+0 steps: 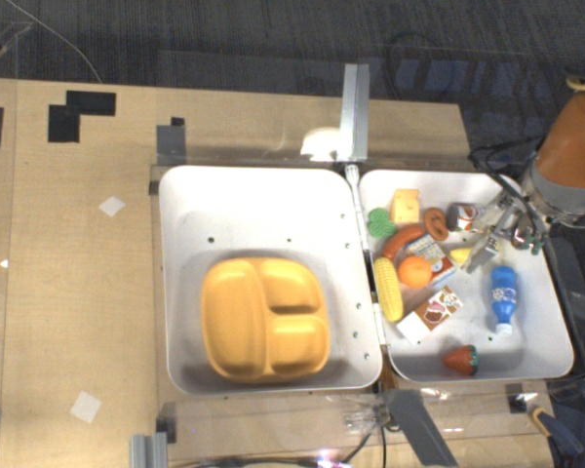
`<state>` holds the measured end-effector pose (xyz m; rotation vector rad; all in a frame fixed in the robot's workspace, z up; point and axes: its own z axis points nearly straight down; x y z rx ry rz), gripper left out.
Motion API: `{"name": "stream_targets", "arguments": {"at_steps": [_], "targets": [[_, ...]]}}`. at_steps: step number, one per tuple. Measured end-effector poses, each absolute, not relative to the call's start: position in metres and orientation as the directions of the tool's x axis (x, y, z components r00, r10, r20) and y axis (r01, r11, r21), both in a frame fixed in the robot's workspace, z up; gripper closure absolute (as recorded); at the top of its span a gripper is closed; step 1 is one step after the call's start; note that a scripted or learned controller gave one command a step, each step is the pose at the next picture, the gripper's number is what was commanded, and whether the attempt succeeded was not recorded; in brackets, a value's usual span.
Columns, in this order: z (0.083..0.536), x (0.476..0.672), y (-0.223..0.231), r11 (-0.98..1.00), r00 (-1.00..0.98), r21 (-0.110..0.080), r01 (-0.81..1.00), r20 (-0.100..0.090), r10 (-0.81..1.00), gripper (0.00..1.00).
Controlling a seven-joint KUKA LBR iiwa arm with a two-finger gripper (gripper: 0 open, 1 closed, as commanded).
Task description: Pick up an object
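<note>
Beside the small blue plastic bottle [503, 296], we see the jaws [489, 239], opening indiscernible, over crowded toy food; a descent might strike the yellow wedge [460, 256], grasping nothing.

The arm [571, 164] is seen at the right of the camera view as a rounded body in two colours. Its upper part is a smooth orange dome with a soft sheen, and a pale cap sits on its far top edge. Below the orange runs a grey ring that curves around the wrist and is darker along its lower rim. From that ring the gripper [487, 245] extends as a cluster of slim metal parts, silver and dark grey, with thin rods and brackets crossing one another. Small flecks of red and green, like wiring or connectors, show among the metal close to the grey ring.
</note>
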<state>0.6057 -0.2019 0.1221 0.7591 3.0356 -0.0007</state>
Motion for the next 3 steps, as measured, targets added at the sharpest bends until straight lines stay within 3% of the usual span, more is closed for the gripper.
{"name": "stream_targets", "arguments": {"at_steps": [1, 2, 3], "targets": [[0.108, 0.618, -0.205, 0.872, -0.872, -0.001, 0.490, -0.003, 0.490, 0.00], [0.089, 0.640, -0.208, 0.786, -0.785, -0.022, 0.617, 0.049, 0.618, 0.00], [0.089, 0.639, -0.180, 0.637, -0.638, -0.039, 0.770, 0.011, 0.770, 0.00]]}}
